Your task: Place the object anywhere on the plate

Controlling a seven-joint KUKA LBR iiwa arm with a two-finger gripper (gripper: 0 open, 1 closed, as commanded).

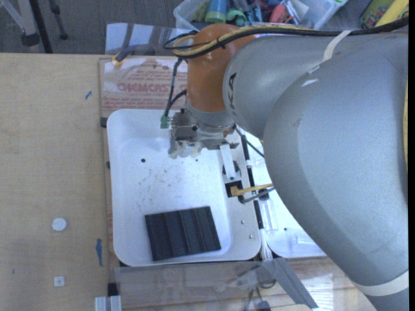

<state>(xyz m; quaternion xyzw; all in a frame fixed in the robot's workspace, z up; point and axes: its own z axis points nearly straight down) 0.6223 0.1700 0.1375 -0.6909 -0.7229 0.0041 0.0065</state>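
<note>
One label: "CHEMCAST" is read on the brown paper sheet (139, 83).
Gripper (184, 149): finger spread cannot be told; poised above the shallow white bin (123, 173).

A pale wooden bench top (45, 148) filled the left side, with a small white disc (59, 224) lying on it. Beyond it lay grey carpeted floor (117, 2) and a clear plastic tub (272, 2) of colourful clutter.
</note>
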